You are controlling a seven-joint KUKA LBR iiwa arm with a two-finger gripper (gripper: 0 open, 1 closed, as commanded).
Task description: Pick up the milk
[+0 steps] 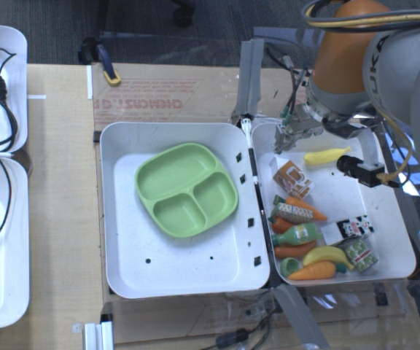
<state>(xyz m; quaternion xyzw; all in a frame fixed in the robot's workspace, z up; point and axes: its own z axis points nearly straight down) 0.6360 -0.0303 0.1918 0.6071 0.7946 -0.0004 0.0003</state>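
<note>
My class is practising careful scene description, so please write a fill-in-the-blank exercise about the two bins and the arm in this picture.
1. The green divided plate lies in the ____ bin.
2. The plate has ____ compartments.
3. The gripper hangs over the far corner of the ____ bin, where the toy food lies.
4. The yellow banana lies next to an orange ____ at the near edge.

Missing words: left; three; right; carrot
</note>
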